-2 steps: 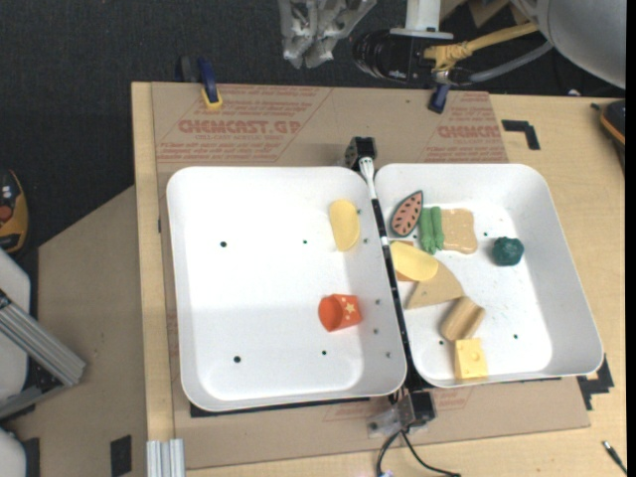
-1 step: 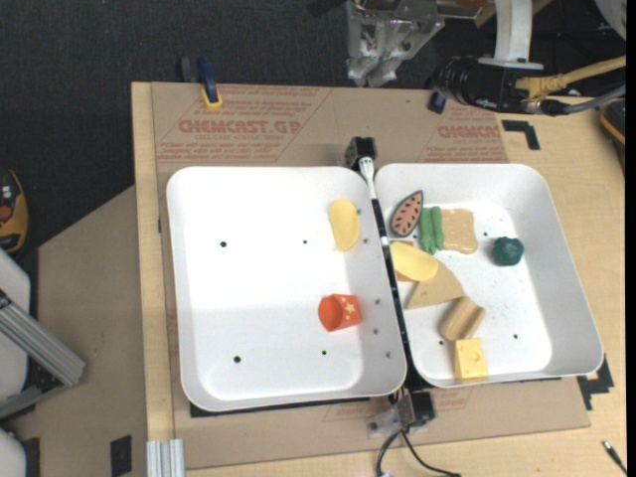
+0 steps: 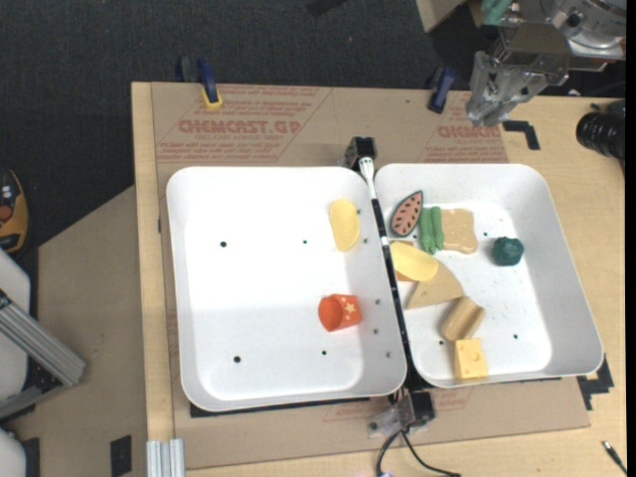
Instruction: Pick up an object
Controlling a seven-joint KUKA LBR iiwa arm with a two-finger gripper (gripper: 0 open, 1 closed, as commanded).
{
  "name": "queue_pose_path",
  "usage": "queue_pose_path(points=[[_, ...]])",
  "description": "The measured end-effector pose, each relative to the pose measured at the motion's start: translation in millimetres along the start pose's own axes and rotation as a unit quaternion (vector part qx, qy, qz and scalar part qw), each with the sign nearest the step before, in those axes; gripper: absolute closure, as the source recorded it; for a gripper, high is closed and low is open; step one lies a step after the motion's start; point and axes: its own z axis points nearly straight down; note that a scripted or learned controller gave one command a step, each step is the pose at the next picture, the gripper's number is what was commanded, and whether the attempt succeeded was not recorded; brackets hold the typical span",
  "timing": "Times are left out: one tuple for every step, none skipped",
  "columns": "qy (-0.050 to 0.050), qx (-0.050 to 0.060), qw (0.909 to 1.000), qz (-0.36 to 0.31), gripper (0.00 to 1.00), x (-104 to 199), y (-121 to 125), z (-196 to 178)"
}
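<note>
Gripper [image 3: 489, 107] hangs high beyond the right bin's [image 3: 556, 266] far edge, over the bench, gripping nothing; how wide it stands cannot be made out. Inside that bin lie a watermelon slice [image 3: 406, 214], green beans [image 3: 430, 230], toast [image 3: 459, 231], a teal ball [image 3: 508, 251], and a cheese cube [image 3: 471, 358]. Alongside, the left bin [image 3: 248, 296] contains an orange cup [image 3: 340, 312] and a pale yellow piece [image 3: 344, 225].

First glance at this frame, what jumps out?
The small orange cup with a yellow star sits low in the left white bin, with a pale yellow oval piece above it. The right white bin holds a crowded cluster of toy foods, including a dark green ball. The gripper hangs beyond the bins' far edge.
</note>
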Motion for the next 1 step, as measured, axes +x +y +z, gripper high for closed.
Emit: queue_pose_path(points=[[0.001,0.007,0.9999,-0.011,1.0,61.8,-5.0,147.2]])
